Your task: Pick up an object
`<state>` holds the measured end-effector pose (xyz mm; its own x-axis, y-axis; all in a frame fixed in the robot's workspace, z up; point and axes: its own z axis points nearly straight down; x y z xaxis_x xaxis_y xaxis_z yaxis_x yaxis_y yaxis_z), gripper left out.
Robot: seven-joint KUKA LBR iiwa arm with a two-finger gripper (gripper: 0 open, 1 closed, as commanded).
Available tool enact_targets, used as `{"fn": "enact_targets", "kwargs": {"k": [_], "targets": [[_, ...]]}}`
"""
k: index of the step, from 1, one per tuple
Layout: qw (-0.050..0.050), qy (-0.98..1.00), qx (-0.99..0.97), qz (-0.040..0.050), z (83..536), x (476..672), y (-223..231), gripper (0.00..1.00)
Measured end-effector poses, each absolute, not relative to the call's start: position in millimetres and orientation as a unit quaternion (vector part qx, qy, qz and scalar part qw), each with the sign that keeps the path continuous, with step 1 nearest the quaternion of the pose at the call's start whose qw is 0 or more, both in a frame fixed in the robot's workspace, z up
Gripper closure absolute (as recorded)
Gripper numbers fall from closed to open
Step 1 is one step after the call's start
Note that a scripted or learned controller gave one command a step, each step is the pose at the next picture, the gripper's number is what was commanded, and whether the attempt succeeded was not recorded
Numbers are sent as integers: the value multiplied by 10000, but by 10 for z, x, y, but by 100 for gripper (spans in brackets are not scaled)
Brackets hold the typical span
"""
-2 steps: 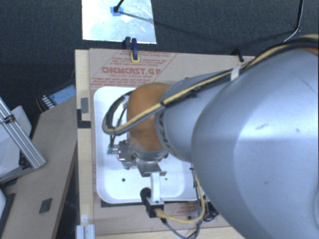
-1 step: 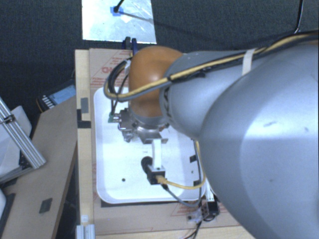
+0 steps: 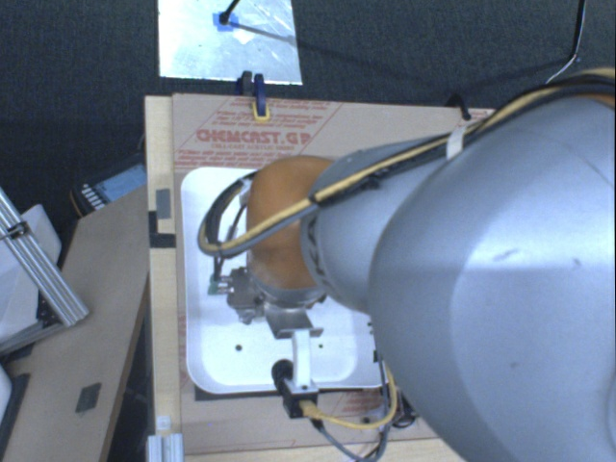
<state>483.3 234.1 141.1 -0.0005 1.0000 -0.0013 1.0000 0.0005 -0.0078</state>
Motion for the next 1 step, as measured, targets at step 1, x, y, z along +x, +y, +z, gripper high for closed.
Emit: {"fn": "enact_targets", "kwargs": {"k": [1], "targets": [[-52, -7077, -7064, -72, 1859, 6372, 2331, 100]]}}
